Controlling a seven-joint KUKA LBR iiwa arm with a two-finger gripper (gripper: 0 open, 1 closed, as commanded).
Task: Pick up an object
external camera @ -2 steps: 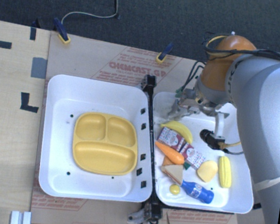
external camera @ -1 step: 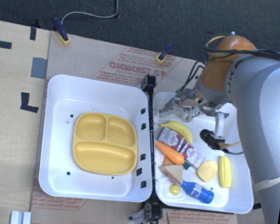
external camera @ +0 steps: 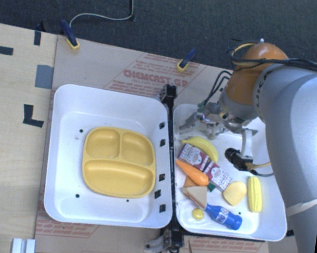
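Gripper (external camera: 211,122) hangs over the right bin (external camera: 270,228), far end; can't tell its state, probably nothing held. Just below it lies a banana (external camera: 201,145), long axis running left-right, curved, beside the carrot (external camera: 192,172) and snack packet (external camera: 205,162).

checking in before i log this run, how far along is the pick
Done: the arm has reached over the right bin, and the gripper sits above its far end near the banana. In hand: nothing is visible between its fingers. Left: the grasp and lift; the carrot, blue bottle and corn lie in the bin, and the yellow tray sits in the left bin.
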